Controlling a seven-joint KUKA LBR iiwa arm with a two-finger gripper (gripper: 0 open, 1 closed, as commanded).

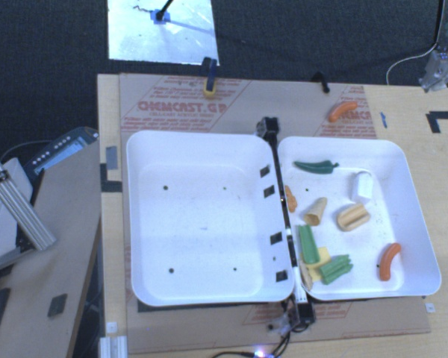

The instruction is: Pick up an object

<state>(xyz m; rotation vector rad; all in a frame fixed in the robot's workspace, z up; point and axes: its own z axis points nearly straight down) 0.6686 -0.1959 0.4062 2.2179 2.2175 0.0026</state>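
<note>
The right bin [414, 200] holds several small toy foods. A dark green pepper [316, 167] lies near its far edge, with a white cylinder [363, 186] to its right. A tan cone [316, 211] and a tan block [352, 217] sit in the middle. A green stalk [308, 243], a yellow piece [319, 258] and a green bundle [334, 268] cluster at the near left. An orange sausage [389, 261] lies at the near right. A small orange piece [290, 198] rests against the left wall.
The left bin [201, 215] sits beside the right one, with black clips [269, 192] along the shared wall. Another orange sausage [343, 111] lies on the bench behind the right bin. A yellow and blue clamp [209, 79] stands at the back.
</note>
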